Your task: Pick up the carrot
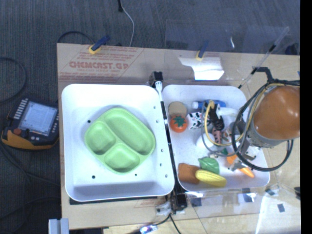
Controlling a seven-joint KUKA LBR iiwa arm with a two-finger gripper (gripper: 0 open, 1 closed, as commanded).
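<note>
Orange shows at the near right corner of the right bin (253,179), where the carrot (245,170) lies against the wall, partly under the arm (273,113); a smaller orange bit sits just left of it, and I cannot tell whether that belongs to it. Missing is the likeliest trouble: the bin wall crowds the carrot, so a descending finger could catch the rim or push the carrot aside, and the yellow corn (210,178) and green toy (209,164) nearby could get nudged. The arm hangs over the bin's right side, wrist down, cables looped around it. The gripper (240,159) is hidden beneath; whether it is parted or holds anything, I cannot tell.
</note>
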